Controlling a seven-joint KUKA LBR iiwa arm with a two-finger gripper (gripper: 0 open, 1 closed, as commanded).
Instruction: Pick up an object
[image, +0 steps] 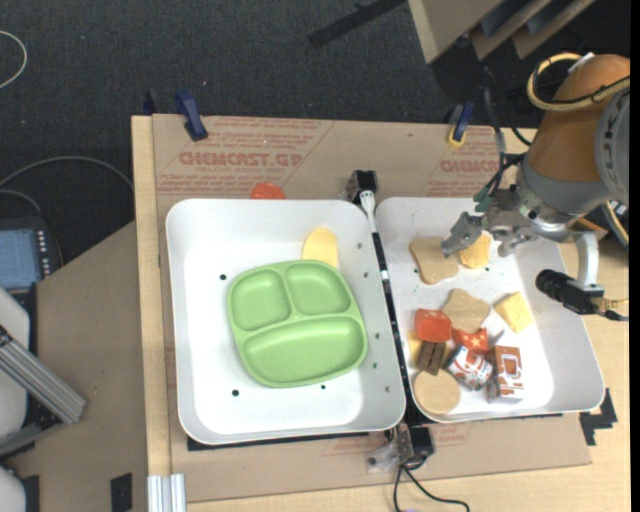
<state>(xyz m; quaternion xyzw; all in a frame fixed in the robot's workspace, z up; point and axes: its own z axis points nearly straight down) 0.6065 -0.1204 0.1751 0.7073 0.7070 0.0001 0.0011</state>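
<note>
A pale yellow wedge, perhaps toy cheese, sits at the right bin's twelve o'clock; gripper fingers straddle it, seemingly clenched on it.

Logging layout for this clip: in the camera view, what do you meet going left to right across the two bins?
Green divided plate → yellow piece beside it → red block → tan piece → yellow wedge, with the gripper above.

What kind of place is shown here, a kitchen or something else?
Probably a robot lab or test bench, not a kitchen. A robot arm reaches over two white bins clamped on a cardboard sheet; the toy food and green divided plate look like practice items.
</note>
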